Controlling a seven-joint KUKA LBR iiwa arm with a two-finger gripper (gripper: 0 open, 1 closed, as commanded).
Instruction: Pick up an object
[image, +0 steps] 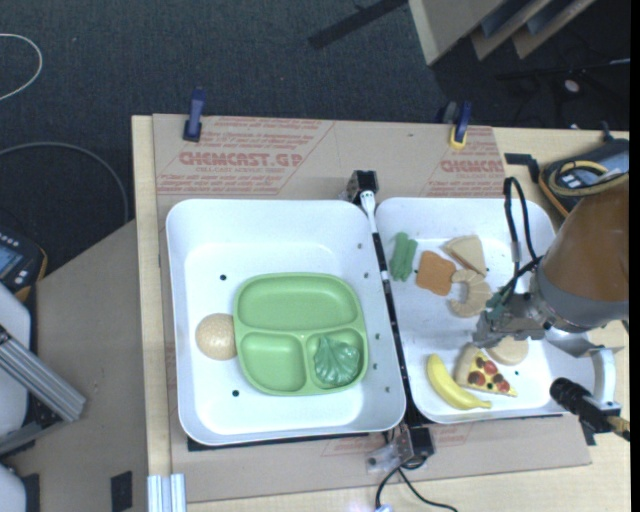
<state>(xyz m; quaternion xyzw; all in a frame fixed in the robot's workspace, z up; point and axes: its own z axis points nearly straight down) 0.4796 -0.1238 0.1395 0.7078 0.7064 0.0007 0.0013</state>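
My gripper (495, 333) hangs low over the right bin (425, 222), near its right side. Just below it lies a pizza slice (487, 374), and a pale round piece (511, 351) sits partly under the wrist. A tan curved piece (468, 297) lies just up and left of the gripper. Further left in that bin are an orange square (436, 272), a bread slice (466, 252), a green stick (402, 256) and a banana (452, 384) by the front wall. The arm's body hides the bin's right edge.
The left bin (190, 290) holds a green divided plate (290, 300) with a leafy green item (337, 362) in its lower right compartment. A beige round bun (215, 336) lies left of the plate. Cables and a yellow-rimmed device (580, 175) sit behind the arm.
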